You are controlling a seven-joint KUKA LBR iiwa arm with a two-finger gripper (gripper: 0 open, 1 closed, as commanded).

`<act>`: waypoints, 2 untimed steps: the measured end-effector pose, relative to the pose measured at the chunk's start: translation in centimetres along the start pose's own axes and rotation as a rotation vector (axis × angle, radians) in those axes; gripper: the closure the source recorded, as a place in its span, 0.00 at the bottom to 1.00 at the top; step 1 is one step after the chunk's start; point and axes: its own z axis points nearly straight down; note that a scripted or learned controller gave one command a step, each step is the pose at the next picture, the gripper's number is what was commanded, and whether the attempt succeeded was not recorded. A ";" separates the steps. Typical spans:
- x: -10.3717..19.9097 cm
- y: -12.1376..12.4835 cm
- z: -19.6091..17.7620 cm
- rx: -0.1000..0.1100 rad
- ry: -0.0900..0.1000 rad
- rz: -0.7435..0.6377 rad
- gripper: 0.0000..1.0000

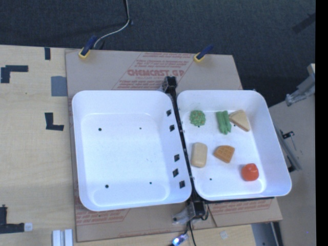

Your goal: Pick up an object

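Starting at the near edge, what is recorded?
— Two white bins side by side on a cardboard sheet (154,70) with red print: the left bin (82,152) and the right bin (277,155). Every loose item lies in the right bin. Nearest is a red object (250,172), alone toward the near right corner.

Next row back?
— An orange waffle-textured piece (224,153) sits about mid-bin. To its left is a pale tan block (199,155), close to the wall shared with the left bin. The two are near each other but apart.

And the far row?
— Three items. A round green lump (198,118) is at left, a long green strip (223,122) in the middle and a tan wedge (240,120) at right. The wedge lies just beside the strip; I cannot tell whether they touch.

State of the gripper?
— Open or closed, I cannot tell. All six items rest on the bin floor.

Beyond the bins?
— Small black clips (177,158) run along the seam between the bins. Two blue-and-yellow clamps, one at left (87,47) and one at right (204,52), grip the sheet's far edge. The wooden bench (25,188) at left carries black tape marks.
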 end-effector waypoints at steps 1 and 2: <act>2.7 0.2 -4.7 0.005 0.001 -0.002 0.00; 2.6 0.3 -5.4 0.009 0.001 0.000 1.00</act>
